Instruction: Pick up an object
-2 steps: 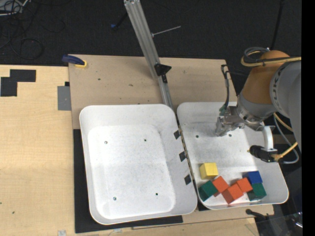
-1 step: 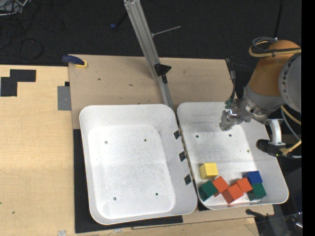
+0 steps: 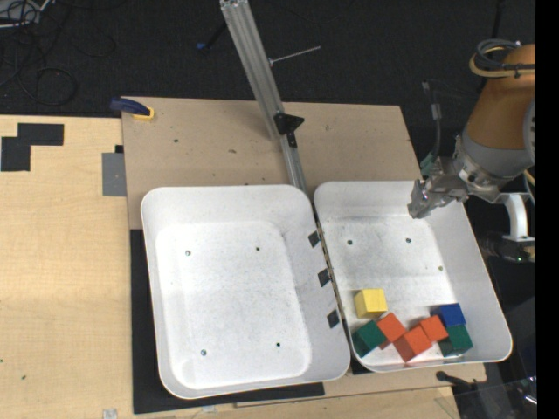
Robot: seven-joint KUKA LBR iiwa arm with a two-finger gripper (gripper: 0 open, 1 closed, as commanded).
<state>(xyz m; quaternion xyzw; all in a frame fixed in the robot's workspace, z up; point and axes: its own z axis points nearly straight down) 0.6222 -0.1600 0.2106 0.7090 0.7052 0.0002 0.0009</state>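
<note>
1. Seven small blocks (image 3: 407, 326) lie in a cluster at the near end of the right bin (image 3: 397, 234): one yellow, two green, three orange-red, one blue.
2. Farther back, the gripper (image 3: 420, 206) hangs over the bin's far right corner, well apart from the blocks.

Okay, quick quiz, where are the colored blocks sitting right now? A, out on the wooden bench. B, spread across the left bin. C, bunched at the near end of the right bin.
C: the yellow block and the other blocks cluster at the near end of the right bin.
</note>
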